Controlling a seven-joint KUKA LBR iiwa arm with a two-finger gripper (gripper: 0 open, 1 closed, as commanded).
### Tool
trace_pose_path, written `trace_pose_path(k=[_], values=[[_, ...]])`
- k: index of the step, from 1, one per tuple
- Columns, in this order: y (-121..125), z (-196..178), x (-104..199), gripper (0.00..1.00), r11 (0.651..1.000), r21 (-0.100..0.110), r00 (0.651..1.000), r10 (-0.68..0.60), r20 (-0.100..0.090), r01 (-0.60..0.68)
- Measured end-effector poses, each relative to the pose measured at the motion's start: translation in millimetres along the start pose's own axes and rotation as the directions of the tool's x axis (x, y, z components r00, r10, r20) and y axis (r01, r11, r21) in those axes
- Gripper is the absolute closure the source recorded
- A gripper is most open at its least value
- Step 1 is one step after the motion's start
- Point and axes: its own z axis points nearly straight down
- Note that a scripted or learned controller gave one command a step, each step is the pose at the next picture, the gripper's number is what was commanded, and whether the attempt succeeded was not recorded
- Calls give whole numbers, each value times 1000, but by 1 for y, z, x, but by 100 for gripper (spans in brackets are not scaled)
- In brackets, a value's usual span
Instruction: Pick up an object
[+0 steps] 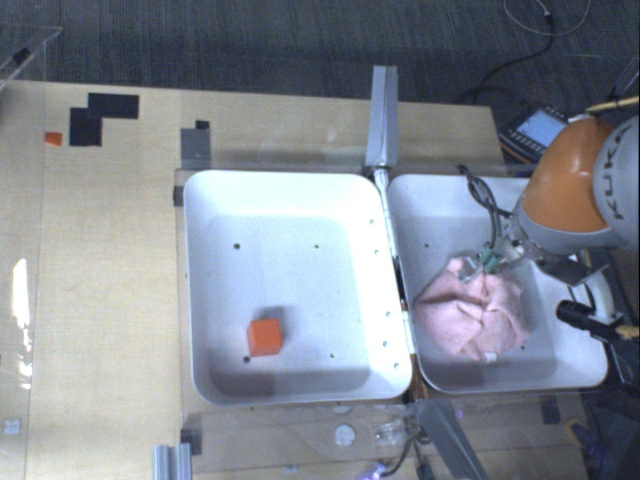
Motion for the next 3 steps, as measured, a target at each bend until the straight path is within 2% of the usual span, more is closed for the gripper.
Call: trace_pose_path(k=[1,2,3], values=[[0,0,0,0,1000,0,1000,0,0,0],[0,13,13,0,1000,10,1000,-21,-4,21],[-10,-109,7,0,998,15,999,-53,-10,53]])
